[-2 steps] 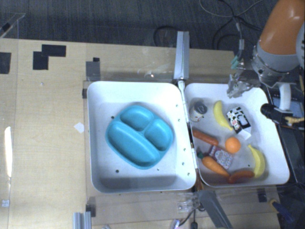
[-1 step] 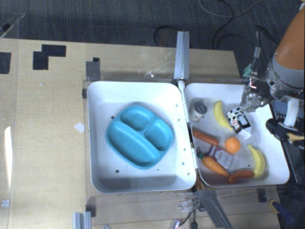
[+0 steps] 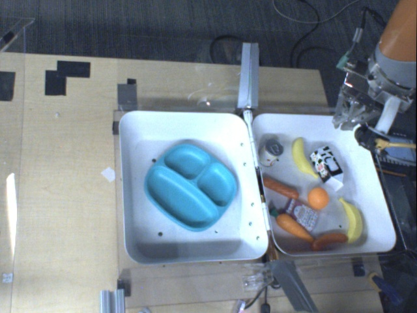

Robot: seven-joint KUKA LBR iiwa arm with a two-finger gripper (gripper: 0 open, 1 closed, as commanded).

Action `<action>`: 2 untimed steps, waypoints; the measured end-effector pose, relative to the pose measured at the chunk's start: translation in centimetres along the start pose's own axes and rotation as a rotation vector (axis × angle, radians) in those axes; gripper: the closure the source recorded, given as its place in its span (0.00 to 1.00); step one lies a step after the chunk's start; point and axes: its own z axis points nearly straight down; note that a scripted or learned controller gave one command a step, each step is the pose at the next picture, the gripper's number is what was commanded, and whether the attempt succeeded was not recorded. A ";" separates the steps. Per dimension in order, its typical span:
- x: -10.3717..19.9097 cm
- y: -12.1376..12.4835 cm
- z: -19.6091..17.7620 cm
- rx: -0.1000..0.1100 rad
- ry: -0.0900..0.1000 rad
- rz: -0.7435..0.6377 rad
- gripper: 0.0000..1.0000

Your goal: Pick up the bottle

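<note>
The bottle (image 3: 300, 212) is small and dark red with a pale label. It lies on its side in the lower middle of the right bin (image 3: 378, 194), wedged between an orange carrot (image 3: 292, 226) and a small orange (image 3: 318, 198). My gripper (image 3: 354, 115) hangs above the bin's far right corner, well up and to the right of the bottle, and nothing shows in it. The arm's orange band (image 3: 399, 34) is at the top right.
The right bin also holds two bananas (image 3: 301, 156) (image 3: 352, 219), a black-and-white box (image 3: 326, 162), a grey round object (image 3: 272, 149), a long red sausage (image 3: 281, 188) and another red piece (image 3: 329, 241). A blue divided plate (image 3: 190, 185) lies in the left bin (image 3: 130, 194).
</note>
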 end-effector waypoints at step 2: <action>12.8 -10.4 8.6 0.005 -0.002 0.511 1.00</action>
